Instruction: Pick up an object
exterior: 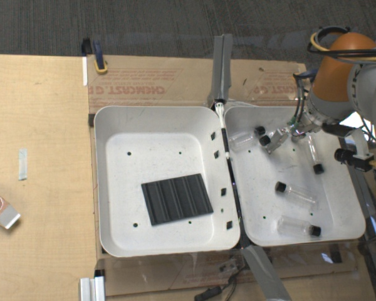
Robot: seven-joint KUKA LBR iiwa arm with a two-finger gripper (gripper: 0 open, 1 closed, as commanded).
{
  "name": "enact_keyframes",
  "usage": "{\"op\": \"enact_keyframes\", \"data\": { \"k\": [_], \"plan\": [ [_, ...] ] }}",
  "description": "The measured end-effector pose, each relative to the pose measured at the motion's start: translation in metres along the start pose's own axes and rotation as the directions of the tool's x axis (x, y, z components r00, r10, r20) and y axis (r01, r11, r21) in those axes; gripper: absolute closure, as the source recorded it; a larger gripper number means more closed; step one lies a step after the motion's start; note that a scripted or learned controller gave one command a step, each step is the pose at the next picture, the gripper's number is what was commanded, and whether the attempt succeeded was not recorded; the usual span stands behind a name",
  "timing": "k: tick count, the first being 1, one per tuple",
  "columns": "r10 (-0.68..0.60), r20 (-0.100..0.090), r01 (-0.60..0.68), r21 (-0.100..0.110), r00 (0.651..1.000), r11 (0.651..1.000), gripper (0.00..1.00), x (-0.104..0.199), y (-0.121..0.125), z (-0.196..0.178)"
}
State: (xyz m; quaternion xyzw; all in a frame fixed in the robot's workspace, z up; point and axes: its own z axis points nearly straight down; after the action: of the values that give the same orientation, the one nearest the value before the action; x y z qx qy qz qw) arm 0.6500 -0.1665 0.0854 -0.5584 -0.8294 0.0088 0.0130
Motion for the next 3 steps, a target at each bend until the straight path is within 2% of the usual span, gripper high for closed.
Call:
{"op": "enact_keyframes", "data": {
  "k": [1,2,3],
  "plan": [
    [-0.001,0.010,0.001,-0.011,1.000,1.000,1.00,-0.002,0.002,-0.011],
    [-0.001,0.010,0.001,-0.011,1.000,1.000,0.00,-0.002,0.002,-0.011],
    [-0.048,0.017,0.048,-0.026,0.999,0.998,0.00,0.014,0.013,-0.007]
  ]
}}
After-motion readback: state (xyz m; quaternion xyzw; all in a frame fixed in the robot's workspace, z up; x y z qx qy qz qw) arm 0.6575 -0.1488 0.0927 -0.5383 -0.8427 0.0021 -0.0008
